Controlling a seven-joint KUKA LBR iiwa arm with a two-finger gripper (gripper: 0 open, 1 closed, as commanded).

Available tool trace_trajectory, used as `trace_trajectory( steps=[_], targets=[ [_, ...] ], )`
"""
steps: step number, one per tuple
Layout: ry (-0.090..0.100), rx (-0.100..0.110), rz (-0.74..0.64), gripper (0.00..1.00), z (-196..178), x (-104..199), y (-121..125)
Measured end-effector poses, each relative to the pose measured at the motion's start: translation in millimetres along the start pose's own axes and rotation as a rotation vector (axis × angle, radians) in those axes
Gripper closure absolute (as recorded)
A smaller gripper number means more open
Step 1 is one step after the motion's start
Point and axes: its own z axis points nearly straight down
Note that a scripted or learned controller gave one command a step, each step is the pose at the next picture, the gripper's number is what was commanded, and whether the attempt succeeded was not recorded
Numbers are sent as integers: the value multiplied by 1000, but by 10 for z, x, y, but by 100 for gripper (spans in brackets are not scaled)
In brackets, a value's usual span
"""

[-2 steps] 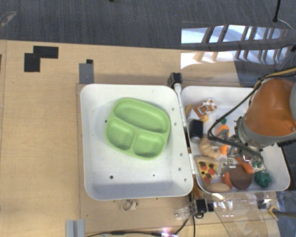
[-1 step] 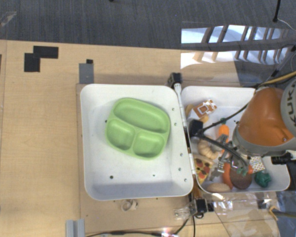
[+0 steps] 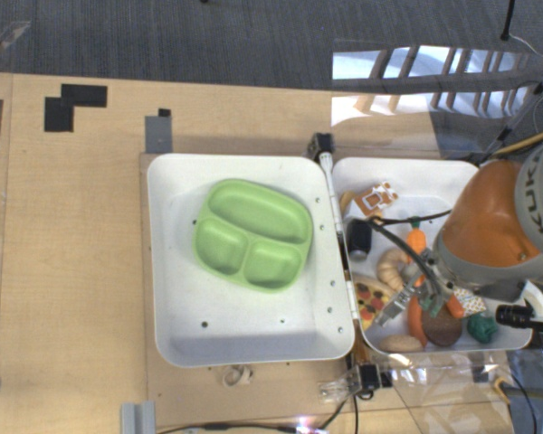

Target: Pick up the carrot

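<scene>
The carrot [image 3: 417, 241] is a small orange piece in the middle of the right bin [image 3: 452, 172], partly crossed by a black cable. My gripper [image 3: 407, 298] hangs low over the toy food in the front half of that bin, just in front of the carrot. An orange-red elongated piece [image 3: 415, 322] lies directly under the gripper, and nothing visibly sits in its grasp. The arm's orange band [image 3: 496, 217] covers the bin's right side.
The right bin also holds a cookie [image 3: 378, 197], a tan peanut shape [image 3: 394, 265], a pizza slice [image 3: 371, 302], a brown lump [image 3: 442, 329], a green piece [image 3: 481, 329] and a black block [image 3: 358, 237]. A green divided plate [image 3: 252, 233] lies in the left bin [image 3: 176, 333].
</scene>
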Motion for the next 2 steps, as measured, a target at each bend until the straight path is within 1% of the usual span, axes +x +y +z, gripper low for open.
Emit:
trace_trajectory(
  steps=[1,2],
  targets=[
    [-1,-2,526,0,14,-662,-34],
    [0,0,832,0,32,-1045,396]
  ],
)
